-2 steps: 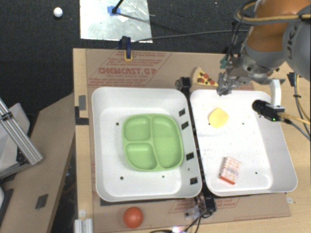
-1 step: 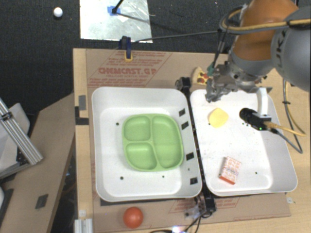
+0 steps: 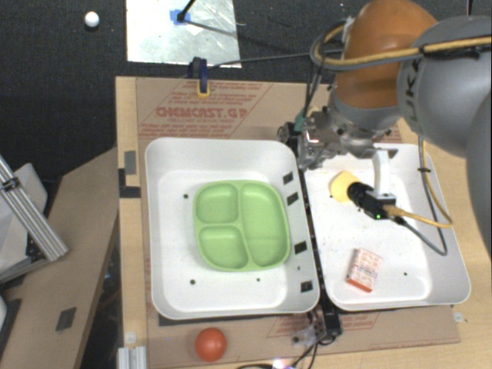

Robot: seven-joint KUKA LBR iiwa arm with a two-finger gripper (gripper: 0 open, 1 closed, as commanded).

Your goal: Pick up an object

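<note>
The jaws hang over the far corner of the right bin (image 3: 430,283), their opening impossible to tell. Descending there could strike the wall and miss the yellow object (image 3: 340,183).

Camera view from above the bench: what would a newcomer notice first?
The bright green divided plate lies in the middle of the left bin. The grey arm with its orange band hangs over the far left corner of the right bin. An orange ball sits on the bench before the left bin.

bench (image 3: 219,102), white bins (image 3: 165,206), orange ball (image 3: 210,344)
</note>
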